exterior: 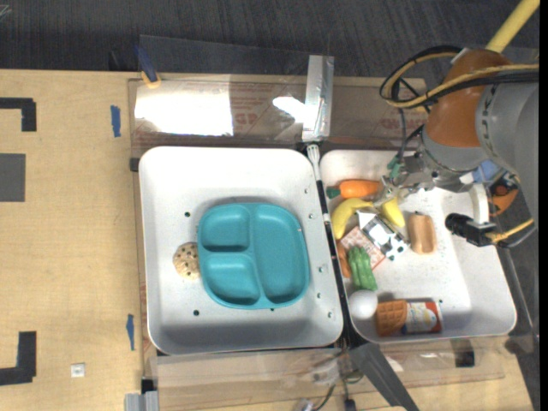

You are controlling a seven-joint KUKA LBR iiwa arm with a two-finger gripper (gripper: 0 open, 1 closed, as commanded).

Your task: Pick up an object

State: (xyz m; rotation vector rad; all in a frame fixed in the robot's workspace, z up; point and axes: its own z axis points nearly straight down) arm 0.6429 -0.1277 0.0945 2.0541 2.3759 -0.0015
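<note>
**Ana:** Clutter is the main worry. The right bin (492, 306) has its objects packed along the left wall: a carrot (360, 188), a banana (344, 216), a second yellow piece (393, 215), a black-and-white carton (383, 239), a green vegetable (363, 270), a white egg-shaped thing (364, 304), a waffle (390, 316) and a can lying on its side (420, 316). Several touch or overlap, so a descent onto one could nudge its neighbour or pinch two at once.

**Ben:** Where is the gripper (401, 175)?

**Ana:** At the far edge of that bin, just beside the carrot and the yellow piece. It is dark and partly hidden under the wrist and cables, so whether it is spread or closed I cannot tell, and I see nothing clearly held in it.

**Ben:** Which object is the likely target?

**Ana:** My guess is the carrot or the banana, since they lie nearest. The carrot is short, orange and smooth, lying flat against the far left corner. The banana is curved and yellow, resting next to the wall. Both are rounded, so they may roll or slip out of a grip that lands off centre, and the wall leaves little room on that side.

**Ben:** Anything easier?

**Ana:** The hot dog bun (420, 232) sits more apart, towards the middle. The left bin (163, 178) holds a teal divided tray (254, 253) with a cookie (186, 260) touching its left side.
</note>
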